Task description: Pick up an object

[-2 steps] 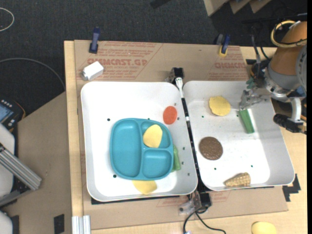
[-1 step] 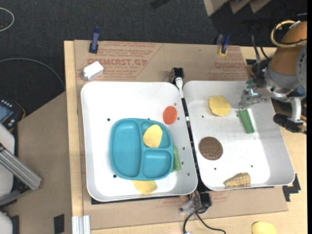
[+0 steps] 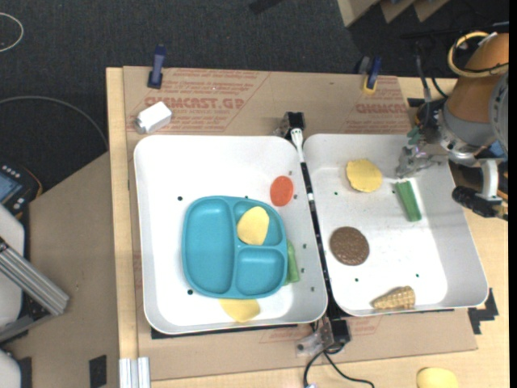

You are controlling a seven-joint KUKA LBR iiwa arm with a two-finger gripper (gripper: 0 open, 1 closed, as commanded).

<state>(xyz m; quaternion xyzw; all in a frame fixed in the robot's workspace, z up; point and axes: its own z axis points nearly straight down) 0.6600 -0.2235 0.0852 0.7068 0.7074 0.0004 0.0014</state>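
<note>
My gripper (image 3: 409,160) hangs low over the far right part of the right bin (image 3: 452,241). It is just above the top end of a green stick (image 3: 409,200) and right of a yellow disc (image 3: 363,175); nothing shows in its grasp. Nearer the front of that bin lie a brown round cookie (image 3: 350,246) and a waffle cone (image 3: 393,299). The left bin (image 3: 161,184) holds a teal divided plate (image 3: 218,249) with a yellow piece (image 3: 254,225) in it. An orange-red round piece (image 3: 282,190) sits beside the plate.
Another yellow piece (image 3: 240,308) lies at the plate's front edge and a green piece (image 3: 292,263) at its right edge. A white block (image 3: 153,117) rests on the cardboard behind the left bin. Blue clamps (image 3: 157,65) (image 3: 371,74) hold the board's far edge.
</note>
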